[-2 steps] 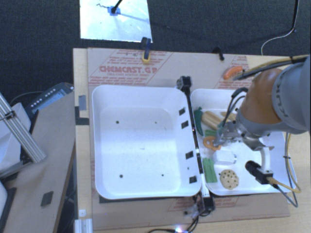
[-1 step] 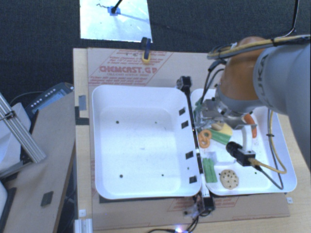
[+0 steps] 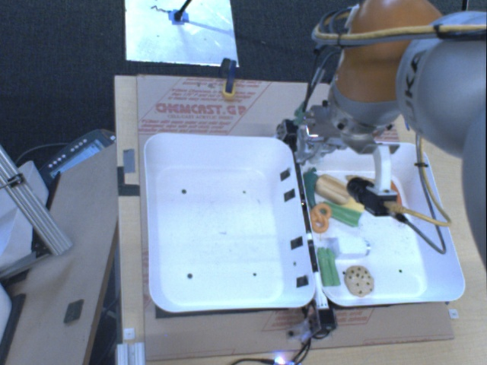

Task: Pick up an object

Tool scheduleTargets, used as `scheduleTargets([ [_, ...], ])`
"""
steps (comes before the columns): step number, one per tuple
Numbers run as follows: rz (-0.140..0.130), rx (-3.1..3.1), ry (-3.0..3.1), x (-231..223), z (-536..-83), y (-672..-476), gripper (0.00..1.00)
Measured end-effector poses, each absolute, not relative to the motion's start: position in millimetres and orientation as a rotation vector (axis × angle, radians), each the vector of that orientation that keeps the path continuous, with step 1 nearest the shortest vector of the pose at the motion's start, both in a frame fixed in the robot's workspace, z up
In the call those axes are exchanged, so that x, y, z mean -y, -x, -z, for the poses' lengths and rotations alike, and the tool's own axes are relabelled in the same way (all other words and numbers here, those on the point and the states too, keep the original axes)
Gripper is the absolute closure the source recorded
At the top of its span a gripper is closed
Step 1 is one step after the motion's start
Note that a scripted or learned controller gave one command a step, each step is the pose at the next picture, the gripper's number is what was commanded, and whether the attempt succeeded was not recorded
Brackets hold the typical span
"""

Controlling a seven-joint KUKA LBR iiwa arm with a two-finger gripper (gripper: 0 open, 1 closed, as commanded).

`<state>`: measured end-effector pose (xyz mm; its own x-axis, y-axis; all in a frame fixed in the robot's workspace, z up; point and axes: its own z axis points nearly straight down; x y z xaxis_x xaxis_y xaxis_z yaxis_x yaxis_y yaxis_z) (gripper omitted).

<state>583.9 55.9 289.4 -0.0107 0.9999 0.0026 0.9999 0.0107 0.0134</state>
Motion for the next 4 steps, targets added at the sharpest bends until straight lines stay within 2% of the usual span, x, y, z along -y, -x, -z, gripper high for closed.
scheduleTargets([
  [1,0.001,-2.211,-2.223,40.8,-292.4,-599.4,1.00],
  [2,-0.024,-2.219,-2.203,11.4,-448.1,-600.8,1.00],
  [3,-0.004,-2.227,-2.217,9.0,-448.4,-490.0,1.00],
  [4,-0.005,-2.224,-2.214,1.6,-458.1,-486.9,1.00],
])
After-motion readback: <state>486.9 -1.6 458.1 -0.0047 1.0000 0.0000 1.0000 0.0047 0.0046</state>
